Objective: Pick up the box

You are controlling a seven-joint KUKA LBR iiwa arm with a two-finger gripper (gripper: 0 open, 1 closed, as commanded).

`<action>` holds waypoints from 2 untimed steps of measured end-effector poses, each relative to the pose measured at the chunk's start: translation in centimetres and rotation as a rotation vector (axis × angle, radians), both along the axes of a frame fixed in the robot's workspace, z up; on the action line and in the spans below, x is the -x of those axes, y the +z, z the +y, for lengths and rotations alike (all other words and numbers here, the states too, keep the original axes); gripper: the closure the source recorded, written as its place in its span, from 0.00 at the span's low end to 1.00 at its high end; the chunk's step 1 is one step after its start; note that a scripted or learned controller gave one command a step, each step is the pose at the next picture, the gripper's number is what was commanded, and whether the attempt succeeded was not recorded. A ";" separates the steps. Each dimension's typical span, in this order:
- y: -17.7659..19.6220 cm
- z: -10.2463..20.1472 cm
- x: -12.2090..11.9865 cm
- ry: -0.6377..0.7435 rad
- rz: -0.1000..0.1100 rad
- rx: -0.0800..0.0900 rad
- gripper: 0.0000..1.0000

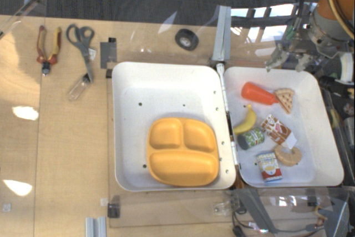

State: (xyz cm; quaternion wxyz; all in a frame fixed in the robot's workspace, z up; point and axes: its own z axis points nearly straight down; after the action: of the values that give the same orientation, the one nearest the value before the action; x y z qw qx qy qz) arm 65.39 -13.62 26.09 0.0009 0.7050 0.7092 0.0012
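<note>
Lab bench: pliers, scissors, tape

Small box lying flat, right bin's front, beside cookie

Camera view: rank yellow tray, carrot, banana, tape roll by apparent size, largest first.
1. yellow tray, by far the largest.
2. carrot.
3. banana, close to the carrot, so that pair is unsure.
4. tape roll, smallest, though it lies farther back on the bench.

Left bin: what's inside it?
One yellow divided plate lies in the left bin. Whatever is under the plate is covered and cannot be seen.
</note>
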 end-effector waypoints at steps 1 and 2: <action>-11.3 1.4 10.2 0.346 -0.001 0.001 0.00; -13.2 2.9 16.6 0.284 -0.001 0.001 0.00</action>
State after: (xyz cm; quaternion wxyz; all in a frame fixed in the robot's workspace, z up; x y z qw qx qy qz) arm 48.82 -10.70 12.88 0.0015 0.5978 0.8017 0.0013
